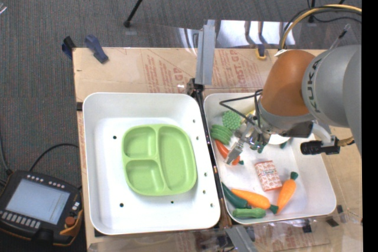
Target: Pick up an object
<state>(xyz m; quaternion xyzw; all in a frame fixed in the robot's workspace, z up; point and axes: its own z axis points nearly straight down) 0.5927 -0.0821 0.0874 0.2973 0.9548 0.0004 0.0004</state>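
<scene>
Gripper (235, 153) low over orange carrot (222, 149)

Seemingly "KUKA" on the arm (311, 91)

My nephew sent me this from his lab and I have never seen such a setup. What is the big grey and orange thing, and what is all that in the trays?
It is a robot arm, seen by one camera fixed above the bench and looking down at a slant. It reaches in from the right. Its tool hangs low over the right bin, near a small carrot. That bin also holds two bigger toy carrots, green toy vegetables and a small box. The left bin holds a green divided plate. Whether the tool grips anything, I cannot tell.
</scene>
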